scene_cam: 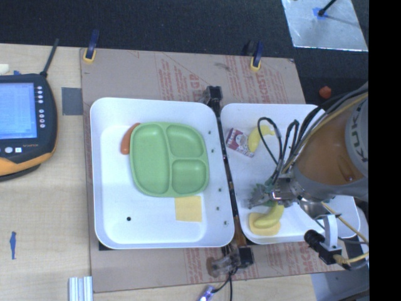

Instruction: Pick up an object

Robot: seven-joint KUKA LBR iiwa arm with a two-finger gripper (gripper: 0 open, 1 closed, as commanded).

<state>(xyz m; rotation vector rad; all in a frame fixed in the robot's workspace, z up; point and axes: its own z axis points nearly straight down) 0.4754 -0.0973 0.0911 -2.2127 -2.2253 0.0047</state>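
Banana point(265, 220): lower right of frame, in right bin point(241, 168) | gripper point(266, 196) just above it | jaw state cannot be told.

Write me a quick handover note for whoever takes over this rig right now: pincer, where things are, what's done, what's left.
Pincer: low in the right white bin, just above the yellow banana-shaped toy; grip state unclear.
Right bin also has a small yellow piece and a red-and-white packet.
Left white bin: green divided plastic plate, flat yellow square, orange item tucked under the plate's edge.
Done: nothing visibly lifted.
Left: grasp and raise one object.
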